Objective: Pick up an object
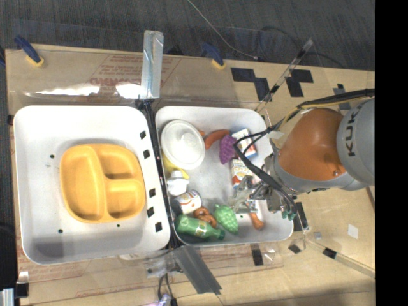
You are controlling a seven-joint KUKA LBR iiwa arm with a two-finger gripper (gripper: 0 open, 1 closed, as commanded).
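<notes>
The jaws (255, 199) of the grey arm hang low over the right side of the right-hand shallow white bin (217, 115), near its front right corner; whether they are spread or pressed together cannot be told, since cables and the wrist hide them, and nothing can be seen pinched between them. Just beside them lie a small orange carrot-like piece (256, 220) and a red-and-white flat packet (240, 171).

Toward the bin's front edge sits a bright green bunch of plastic grapes (227, 218), touching a dark green plastic bottle (199, 227) that lies on its side along the front wall. Close to the bottle's left end is a small white and orange toy figure (187, 202), with a white round piece (176, 186) just behind it.

Near the bin's back left corner stands a white round bowl (183, 143) resting over a yellow item (173, 166). Beside the bowl lie an orange curved toy (215, 136) and a purple bunch of plastic grapes (227, 148), with a white and blue carton (244, 141) just to their right.

Above the jaws swells the arm's orange band (309, 145).

The left-hand shallow white bin (35, 126) carries a yellow divided plastic tray (102, 182) near its middle. Both bins rest on a cardboard-covered tabletop (95, 69).
</notes>
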